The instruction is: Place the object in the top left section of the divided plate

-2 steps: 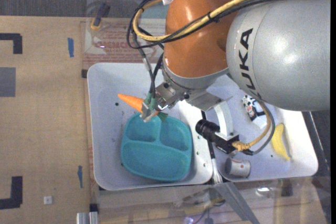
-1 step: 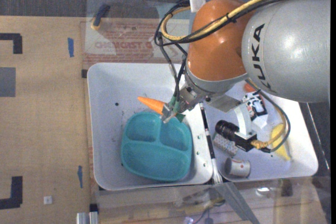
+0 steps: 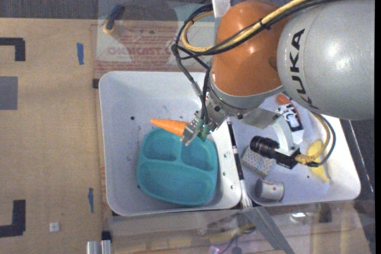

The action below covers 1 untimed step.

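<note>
Camera view: the teal divided plate [image 3: 177, 171] sits in the left bin [image 3: 116, 128], toward its front right corner. All three of its sections are bare.

The orange carrot [image 3: 168, 125] is at the plate's back rim, above the top left section. It lies nearly level, with its pointed tip out to the left over the white bin floor. Its thick end meets the end effector [image 3: 193, 132]. You cannot tell from this angle whether the end effector is clamped on the carrot or merely touching it.

The arm's orange band [image 3: 247, 50] and grey housing hang over the wall between the bins and hide the back of the right bin [image 3: 348, 184].

In the right bin, a speckled grey block [image 3: 256, 160] lies near the dividing wall, with a small grey cylinder [image 3: 269, 188] in front of it. Both are well apart from the plate.

Behind the left bin a clear sheet with red print [image 3: 140, 49] lies flat on the tabletop [image 3: 47, 128]. Blue tape strips [image 3: 80, 53] sit on the tabletop to the left.
</note>
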Available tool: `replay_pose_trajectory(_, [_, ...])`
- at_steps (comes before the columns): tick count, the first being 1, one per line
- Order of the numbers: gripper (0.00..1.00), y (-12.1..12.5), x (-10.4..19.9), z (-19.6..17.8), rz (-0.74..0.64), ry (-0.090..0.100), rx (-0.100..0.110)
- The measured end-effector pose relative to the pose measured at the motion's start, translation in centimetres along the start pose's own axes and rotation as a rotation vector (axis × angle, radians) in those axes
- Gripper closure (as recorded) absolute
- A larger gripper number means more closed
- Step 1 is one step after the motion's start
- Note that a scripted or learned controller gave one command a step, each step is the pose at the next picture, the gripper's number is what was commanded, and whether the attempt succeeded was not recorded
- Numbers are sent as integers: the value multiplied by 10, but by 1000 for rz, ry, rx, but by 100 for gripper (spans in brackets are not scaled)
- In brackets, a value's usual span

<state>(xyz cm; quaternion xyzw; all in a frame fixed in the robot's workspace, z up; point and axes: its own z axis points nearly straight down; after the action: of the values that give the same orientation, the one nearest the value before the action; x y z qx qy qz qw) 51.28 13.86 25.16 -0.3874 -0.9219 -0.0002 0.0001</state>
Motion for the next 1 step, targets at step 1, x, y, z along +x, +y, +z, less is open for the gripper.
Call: replay_pose_trajectory(1, [100, 26, 60, -7, -744, -3, -4])
